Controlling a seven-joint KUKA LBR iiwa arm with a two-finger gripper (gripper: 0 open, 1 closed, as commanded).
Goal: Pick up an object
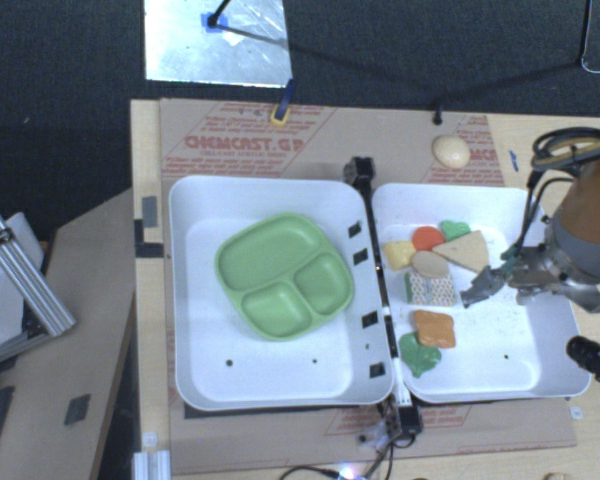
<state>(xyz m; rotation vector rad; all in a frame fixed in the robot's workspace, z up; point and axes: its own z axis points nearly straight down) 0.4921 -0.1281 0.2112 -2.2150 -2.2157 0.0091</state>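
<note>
Tray: pale green three-compartment plastic tray in the left white bin.
Food: checkered block, just left of the pincer, among toy foods.
Pincer: grey pincer, over the right white bin; grip unclear.

Toy food pieces crowd right bin's left half, bare floor along its near side
</note>
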